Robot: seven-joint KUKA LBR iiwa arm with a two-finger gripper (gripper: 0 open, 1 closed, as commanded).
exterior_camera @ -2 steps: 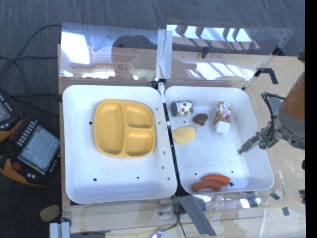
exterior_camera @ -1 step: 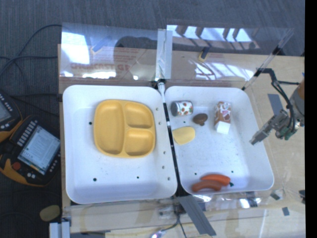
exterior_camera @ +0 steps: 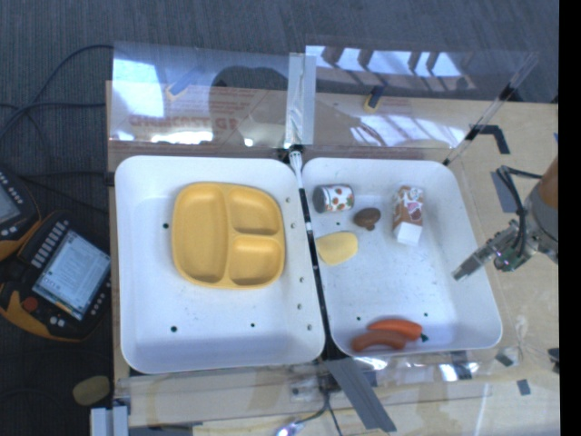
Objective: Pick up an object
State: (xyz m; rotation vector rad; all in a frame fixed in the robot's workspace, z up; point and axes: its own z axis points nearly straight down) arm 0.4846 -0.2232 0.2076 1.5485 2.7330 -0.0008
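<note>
The right bin [exterior_camera: 472,243] holds several small items: a patterned can [exterior_camera: 333,198] lying on its side at the back left, a brown lump [exterior_camera: 367,217] beside it, a yellow flat piece [exterior_camera: 337,248] near the divider, a red and white carton [exterior_camera: 408,213] and an orange-red sausage-shaped item [exterior_camera: 388,333] at the front. My gripper [exterior_camera: 495,257] hangs over the right rim of that bin, clear of all the items. Nothing shows between its fingers.
A yellow sectioned plate [exterior_camera: 229,233] lies in the left bin [exterior_camera: 145,325]. Clear plastic walls stand behind both bins. A tablet controller [exterior_camera: 56,273] with cables sits left of the bench.
</note>
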